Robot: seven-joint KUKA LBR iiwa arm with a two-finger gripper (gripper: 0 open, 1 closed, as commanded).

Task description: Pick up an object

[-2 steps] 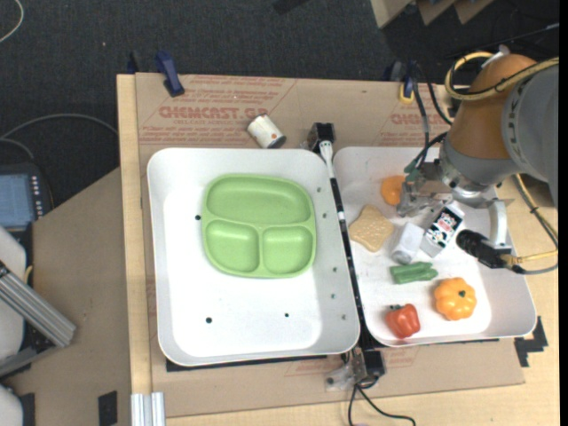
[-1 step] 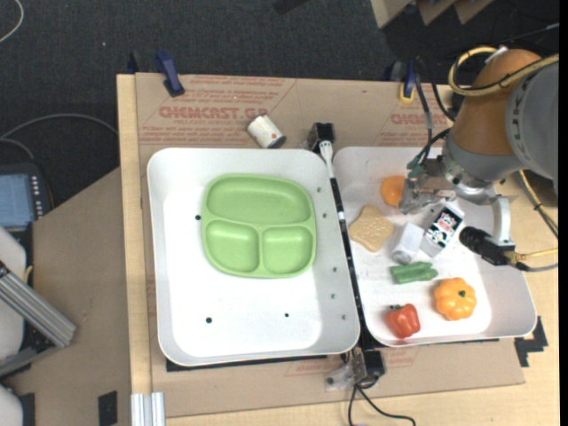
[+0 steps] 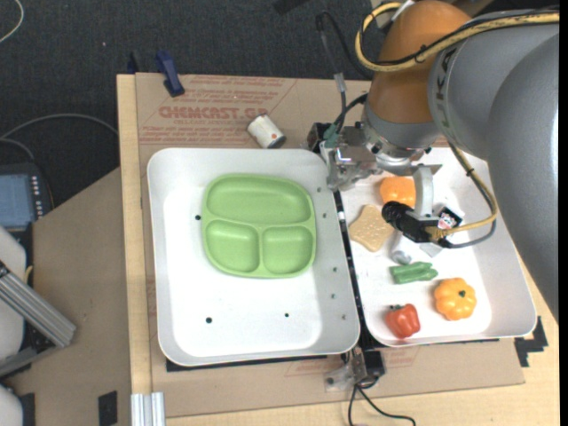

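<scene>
The gripper (image 3: 387,161) is hovering at the right bin's (image 3: 508,264) twelve o'clock, its grip impossible to tell, with an orange piece (image 3: 397,190) and toast (image 3: 371,229) crowding its six.

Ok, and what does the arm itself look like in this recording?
The arm is thick, rounded and plain grey, with a glossy orange band near its end. A yellow cable loops beside that band. Below the band sits a narrower wrist of silver-grey metal.
</scene>
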